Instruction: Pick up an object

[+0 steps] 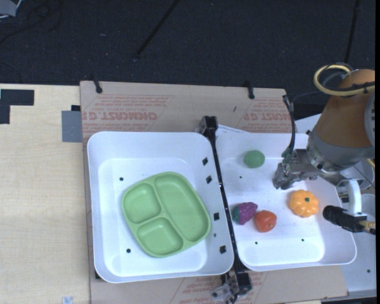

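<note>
The right bin [285, 252] holds a small green round object [254, 159] near its back, a purple grape cluster [244, 211], a red fruit [265, 220] touching it, and an orange pumpkin-like object [303, 203]. My gripper [287, 180] hangs over the right bin, right of the green object and just up-left of the orange one. Nothing shows between its fingers.
The left bin [107, 170] holds a light green divided plate [165, 214]. A black divider [218, 189] runs between the bins. The arm's grey and orange body [345, 125] covers the right bin's far right corner. Cardboard [152, 106] lies under the bins.
</note>
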Tool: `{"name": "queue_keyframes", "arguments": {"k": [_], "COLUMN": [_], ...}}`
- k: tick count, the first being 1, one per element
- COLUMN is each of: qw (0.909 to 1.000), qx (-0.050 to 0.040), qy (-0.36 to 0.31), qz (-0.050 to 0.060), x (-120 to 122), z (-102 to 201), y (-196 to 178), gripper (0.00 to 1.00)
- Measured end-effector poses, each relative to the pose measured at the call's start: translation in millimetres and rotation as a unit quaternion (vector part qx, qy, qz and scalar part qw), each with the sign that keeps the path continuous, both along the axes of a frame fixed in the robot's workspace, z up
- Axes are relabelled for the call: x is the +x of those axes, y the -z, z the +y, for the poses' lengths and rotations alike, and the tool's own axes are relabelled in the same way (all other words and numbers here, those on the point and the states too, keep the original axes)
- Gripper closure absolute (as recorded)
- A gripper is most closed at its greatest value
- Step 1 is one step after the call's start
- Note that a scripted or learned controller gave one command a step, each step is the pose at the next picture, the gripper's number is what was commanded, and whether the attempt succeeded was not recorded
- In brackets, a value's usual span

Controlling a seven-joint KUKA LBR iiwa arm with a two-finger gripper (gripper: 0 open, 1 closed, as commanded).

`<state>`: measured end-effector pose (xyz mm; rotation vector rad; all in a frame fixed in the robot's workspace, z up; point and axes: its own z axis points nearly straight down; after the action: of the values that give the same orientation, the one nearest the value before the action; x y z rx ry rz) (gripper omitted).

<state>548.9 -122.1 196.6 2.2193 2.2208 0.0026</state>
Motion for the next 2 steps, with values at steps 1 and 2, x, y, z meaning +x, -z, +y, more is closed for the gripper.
{"name": "queue_keyframes", "arguments": {"k": [1,2], "qw": [1.0000,1.0000], "qx": [-0.0002,0.0001], "qy": [0.000,0.000], "qz": [-0.001,0.001], "x": [4,4], "z": [5,4], "y": [-61,-91], "gripper": [1.00,1.00]}}
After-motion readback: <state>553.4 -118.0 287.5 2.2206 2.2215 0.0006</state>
